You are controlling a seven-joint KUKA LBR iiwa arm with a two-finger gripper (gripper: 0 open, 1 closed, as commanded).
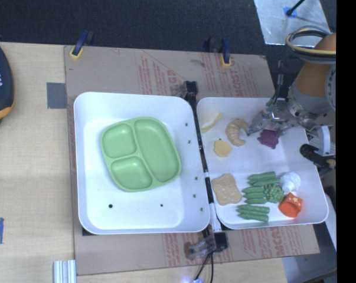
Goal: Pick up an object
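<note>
The tool hangs low in the right bin. Its grip state cannot be told. A purple piece lies just below it, a shrimp to its left.

left bin: open around green tray | right bin: food crowded

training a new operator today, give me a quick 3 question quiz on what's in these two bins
1. True or false: the green divided plate lies in the left bin.
2. Which item lies nearest the gripper? A) purple piece B) red piece C) bread slice
3. Fill in: the green beans lie in the ___ bin.

Key: 1 true; 2 A; 3 right.
</note>
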